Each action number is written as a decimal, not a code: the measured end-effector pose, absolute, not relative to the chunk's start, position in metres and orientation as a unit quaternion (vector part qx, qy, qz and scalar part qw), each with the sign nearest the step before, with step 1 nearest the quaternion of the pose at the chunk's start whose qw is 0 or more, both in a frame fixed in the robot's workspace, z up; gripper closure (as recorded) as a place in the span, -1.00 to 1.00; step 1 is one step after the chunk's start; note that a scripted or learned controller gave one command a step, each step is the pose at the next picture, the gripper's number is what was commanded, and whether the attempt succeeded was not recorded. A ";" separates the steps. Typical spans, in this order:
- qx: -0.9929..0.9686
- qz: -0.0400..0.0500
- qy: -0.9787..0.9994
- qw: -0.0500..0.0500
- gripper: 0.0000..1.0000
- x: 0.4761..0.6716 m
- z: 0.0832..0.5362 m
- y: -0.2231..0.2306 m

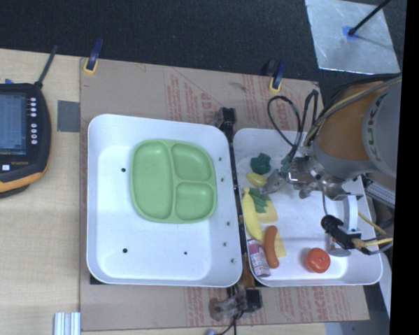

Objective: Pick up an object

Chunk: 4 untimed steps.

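Observation:
The right bin (344,275) holds several toy foods. At its left side lie a dark green piece (261,161), a small yellow piece (256,178) and a larger yellow piece (255,209). An orange sausage (271,246) and a small red-labelled can (256,259) lie near the front left. A red tomato (317,260) rests at the front. My gripper (265,194) reaches in from the right and hangs low over the yellow pieces, partly covering them. No object is visibly held.
The left bin (103,256) carries a green divided plate (172,180). A tablet-like pendant (11,142) lies at the far left of the bench. Black cables (289,118) loop above the wrist, and clamps (276,76) hold the cardboard mat.

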<state>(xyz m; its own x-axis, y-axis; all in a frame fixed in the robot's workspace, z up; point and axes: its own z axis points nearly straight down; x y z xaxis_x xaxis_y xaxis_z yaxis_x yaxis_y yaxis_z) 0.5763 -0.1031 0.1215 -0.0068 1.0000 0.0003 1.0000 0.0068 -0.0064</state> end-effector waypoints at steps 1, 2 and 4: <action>-0.705 -0.003 -0.709 -0.006 -1.00 0.600 0.098 -0.097; -0.706 0.000 -0.708 0.001 -1.00 0.639 0.092 -0.092; -0.706 0.001 -0.708 0.000 -1.00 0.656 0.092 -0.151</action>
